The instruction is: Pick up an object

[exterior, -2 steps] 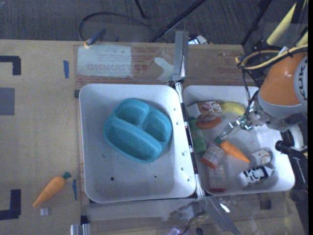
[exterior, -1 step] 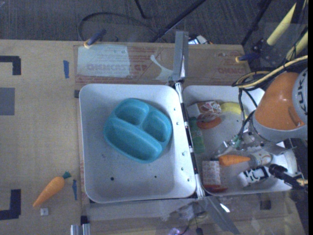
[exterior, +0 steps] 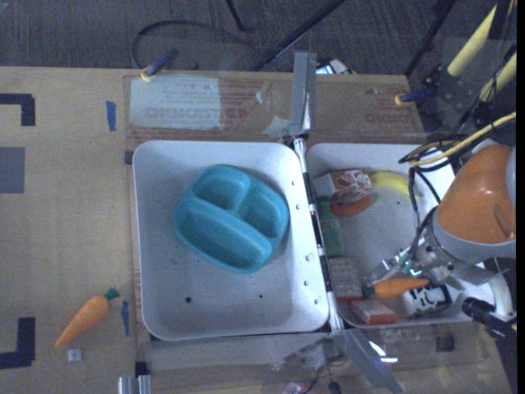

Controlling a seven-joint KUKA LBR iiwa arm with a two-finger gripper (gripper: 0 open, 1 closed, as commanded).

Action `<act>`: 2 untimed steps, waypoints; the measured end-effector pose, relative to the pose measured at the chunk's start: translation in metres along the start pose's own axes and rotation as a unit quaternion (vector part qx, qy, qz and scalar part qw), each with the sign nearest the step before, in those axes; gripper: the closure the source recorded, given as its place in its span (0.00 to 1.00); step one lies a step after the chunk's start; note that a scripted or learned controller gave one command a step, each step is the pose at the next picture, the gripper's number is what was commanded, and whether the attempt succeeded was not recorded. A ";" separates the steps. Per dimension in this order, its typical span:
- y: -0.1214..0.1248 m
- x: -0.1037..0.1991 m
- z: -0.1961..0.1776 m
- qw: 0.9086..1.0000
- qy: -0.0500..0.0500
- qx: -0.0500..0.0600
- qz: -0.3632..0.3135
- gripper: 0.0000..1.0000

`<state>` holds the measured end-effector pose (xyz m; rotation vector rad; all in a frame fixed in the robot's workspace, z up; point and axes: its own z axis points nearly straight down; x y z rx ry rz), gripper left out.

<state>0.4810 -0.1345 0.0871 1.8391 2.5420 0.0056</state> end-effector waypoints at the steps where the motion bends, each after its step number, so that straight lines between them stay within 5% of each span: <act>1: 0.001 -0.002 -0.011 1.000 -0.002 -0.003 0.001 1.00; 2: 0.004 0.011 -0.001 0.992 -0.002 0.000 -0.126 1.00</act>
